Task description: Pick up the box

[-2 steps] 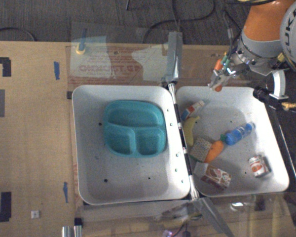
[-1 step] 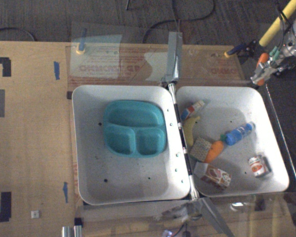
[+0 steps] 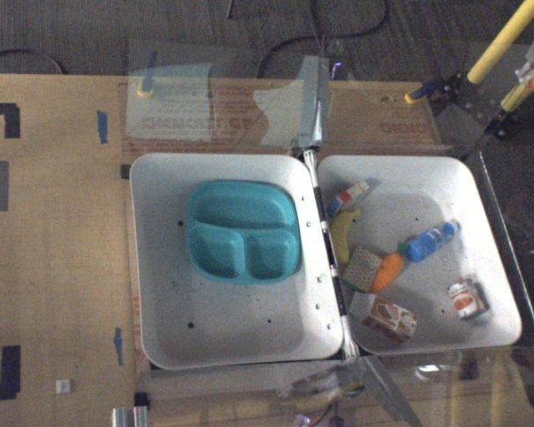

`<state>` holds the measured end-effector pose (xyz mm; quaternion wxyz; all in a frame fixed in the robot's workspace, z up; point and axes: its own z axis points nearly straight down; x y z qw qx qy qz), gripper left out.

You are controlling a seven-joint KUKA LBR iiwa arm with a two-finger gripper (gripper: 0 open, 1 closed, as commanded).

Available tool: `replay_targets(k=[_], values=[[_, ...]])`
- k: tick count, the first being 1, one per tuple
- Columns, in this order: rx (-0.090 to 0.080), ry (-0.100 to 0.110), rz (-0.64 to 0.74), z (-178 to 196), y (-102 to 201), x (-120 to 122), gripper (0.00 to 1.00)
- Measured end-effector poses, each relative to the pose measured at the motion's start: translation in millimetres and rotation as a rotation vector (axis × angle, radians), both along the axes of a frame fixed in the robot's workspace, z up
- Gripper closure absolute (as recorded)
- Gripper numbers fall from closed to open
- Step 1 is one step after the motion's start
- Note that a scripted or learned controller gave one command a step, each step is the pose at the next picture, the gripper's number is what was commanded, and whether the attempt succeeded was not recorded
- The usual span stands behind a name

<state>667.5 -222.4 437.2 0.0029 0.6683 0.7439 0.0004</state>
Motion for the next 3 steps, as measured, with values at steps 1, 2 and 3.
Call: replay_targets(k=[1,2,3], values=[[0.002,0.004,-0.158,-1,-2,-16,1.00],[-0.002,-0.001,-0.153,11,0,-15,1.00],[-0.005,-0.006,-0.149,22,2,-13,1.00]])
